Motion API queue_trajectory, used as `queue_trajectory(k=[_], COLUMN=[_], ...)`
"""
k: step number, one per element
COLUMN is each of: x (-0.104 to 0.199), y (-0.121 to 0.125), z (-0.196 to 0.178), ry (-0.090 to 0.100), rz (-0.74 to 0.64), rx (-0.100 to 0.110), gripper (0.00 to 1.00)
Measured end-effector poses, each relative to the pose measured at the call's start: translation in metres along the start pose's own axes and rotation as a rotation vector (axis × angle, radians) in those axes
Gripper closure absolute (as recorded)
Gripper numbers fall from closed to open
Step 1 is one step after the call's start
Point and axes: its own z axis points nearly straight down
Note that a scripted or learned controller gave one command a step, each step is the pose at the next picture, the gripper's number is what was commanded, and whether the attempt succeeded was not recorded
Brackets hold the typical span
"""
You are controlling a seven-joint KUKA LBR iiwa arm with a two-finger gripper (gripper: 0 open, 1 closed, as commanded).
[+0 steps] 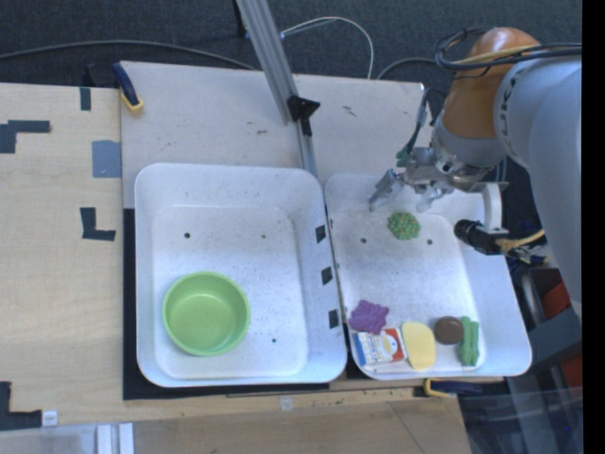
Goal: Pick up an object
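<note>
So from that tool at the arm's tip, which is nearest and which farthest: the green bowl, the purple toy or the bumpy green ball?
From the tool, in the camera view:
1. Green ball, just below it in the right bin.
2. Purple toy, lower in the same bin.
3. Green bowl, in the left bin's lower left.

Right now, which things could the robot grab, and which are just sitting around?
For the job:
gripper, above the right bin's far end
bumpy green ball, nearest it
purple toy
red and white packet
yellow piece
brown piece
green piece

Just lying about:
green bowl in the left bin
blue and yellow clamp
</note>
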Motion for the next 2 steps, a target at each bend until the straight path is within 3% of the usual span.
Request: queue_trajectory(k=[1, 2], x=[-0.009, -0.012], y=[-0.004, 0.003], z=[0.051, 0.061], ry=[-0.001, -0.009], rz=[0.002, 0.001], rx=[-0.004, -0.023], gripper=[0.0, 0.0])
